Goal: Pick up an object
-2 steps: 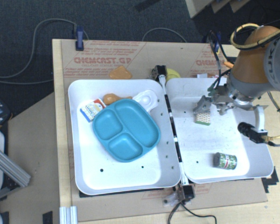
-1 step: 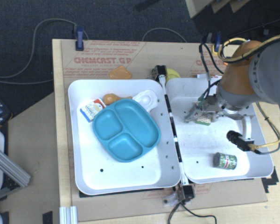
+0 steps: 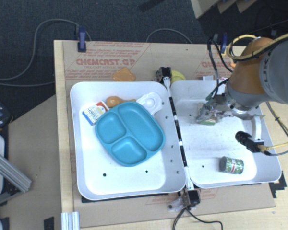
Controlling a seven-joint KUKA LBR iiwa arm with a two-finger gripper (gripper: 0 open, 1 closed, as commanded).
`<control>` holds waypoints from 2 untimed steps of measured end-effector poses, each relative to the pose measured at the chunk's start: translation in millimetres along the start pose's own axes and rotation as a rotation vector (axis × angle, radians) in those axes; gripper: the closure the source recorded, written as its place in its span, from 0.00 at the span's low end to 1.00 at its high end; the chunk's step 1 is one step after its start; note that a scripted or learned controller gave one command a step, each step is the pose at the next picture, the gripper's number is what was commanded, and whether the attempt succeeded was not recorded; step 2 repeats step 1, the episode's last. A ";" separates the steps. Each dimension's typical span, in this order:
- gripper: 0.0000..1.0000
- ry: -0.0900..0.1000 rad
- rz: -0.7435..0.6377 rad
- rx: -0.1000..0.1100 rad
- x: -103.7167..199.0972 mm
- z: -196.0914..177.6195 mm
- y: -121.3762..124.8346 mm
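My gripper (image 3: 209,113) is low in the right bin (image 3: 201,152), near its back left part, under the grey arm with its orange band (image 3: 249,66). A small greenish flat thing (image 3: 207,121) lies right at the gripper's tip; whether it is gripped cannot be made out. A small green-labelled can (image 3: 231,165) lies on its side near the right bin's front right, well apart from the gripper. The left bin (image 3: 110,176) holds a blue divided plate (image 3: 129,133), a small white and blue carton (image 3: 93,113), an orange round thing (image 3: 114,101) and a white piece (image 3: 150,101).
A black connector with cables (image 3: 247,142) hangs from the arm over the right bin's right side. A yellow object (image 3: 176,75) sits behind the bins' shared wall. An orange lump (image 3: 124,74) lies on the bench behind the left bin.
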State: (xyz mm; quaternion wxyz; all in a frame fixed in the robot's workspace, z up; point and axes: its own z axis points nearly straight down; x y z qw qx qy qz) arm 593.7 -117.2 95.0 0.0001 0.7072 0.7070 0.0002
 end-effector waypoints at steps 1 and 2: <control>1.00 0.001 -0.009 -0.009 77.3 -95.8 7.5; 1.00 0.001 -0.009 -0.009 77.3 -95.8 7.5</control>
